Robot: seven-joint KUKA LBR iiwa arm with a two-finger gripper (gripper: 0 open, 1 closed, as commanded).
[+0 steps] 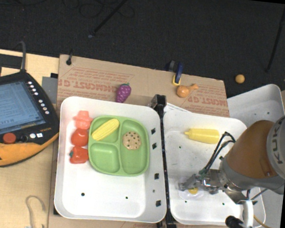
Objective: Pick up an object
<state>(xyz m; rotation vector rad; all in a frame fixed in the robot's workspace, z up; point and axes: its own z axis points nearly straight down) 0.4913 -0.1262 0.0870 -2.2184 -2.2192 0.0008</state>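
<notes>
Hovering low over the near part of the right bin [222, 219], gripper [191, 185] tipped toward a small pale yellowish item [192, 192] lying right beneath its tip; whether anything is pinched, or how wide the tool stands, cannot be told at this angle. Judging by looks, probably a light plastic toy piece, stiff and smooth, likely to skid on the white floor unless squeezed squarely across its narrow width. Lying further back in the same bin, well apart from the tool, a yellow corn-like piece [202, 135], long and rounded, best taken across the middle and prone to rolling. Sitting in the left bin [100, 204], a green divided tray [114, 159] with 1 yellow corn cob [104, 128] and 1 cookie [132, 140] in its far compartments, and 3 red pieces [80, 138] stacked in a column just left of it. Resting outside on the cardboard, a purple grape bunch [123, 92] and an orange gourd [185, 90]; off to the far left, a teach pendant [13, 115]. Nothing crowding the near target except the divider wall between the bins, some way to its left.
</notes>
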